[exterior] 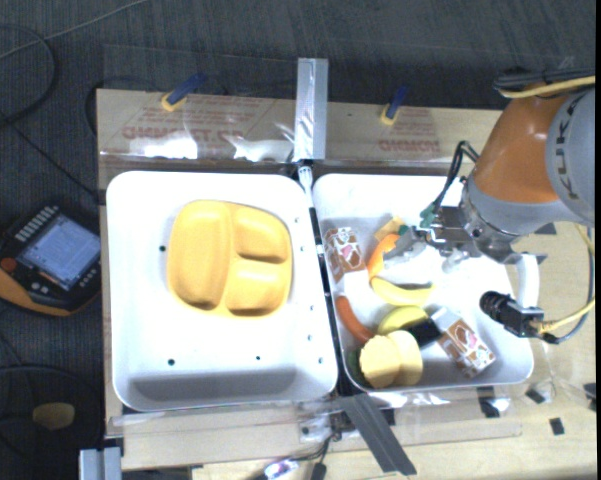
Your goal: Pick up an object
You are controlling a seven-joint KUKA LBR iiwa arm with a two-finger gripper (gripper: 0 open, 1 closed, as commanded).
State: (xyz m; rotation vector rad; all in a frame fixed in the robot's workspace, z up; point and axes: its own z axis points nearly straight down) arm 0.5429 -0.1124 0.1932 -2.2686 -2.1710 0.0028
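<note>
- Banana (400,289) looks like the likely target, lying loose in the right bin (500,368), nothing lifted yet.
- Gripper (420,236) sits low just above it, beside an orange piece (379,245); can't tell how open the fingers are, nothing visibly between them.
- Other bits nearby: yellow block (390,359), snack packet (464,346).
- Left bin (130,368) holds a yellow tray (228,256).

Camera view: single fixed camera, mounted above the bench (130,108), looking down at a slight slant. Framing: medium distance; both white bins side by side near centre, left bin (130,368) and right bin (510,368) whole in frame. Margins: dark carpeted floor along the top and left. Arm (525,168) enters from the right edge. Bench front edge lies toward the bottom.
</note>
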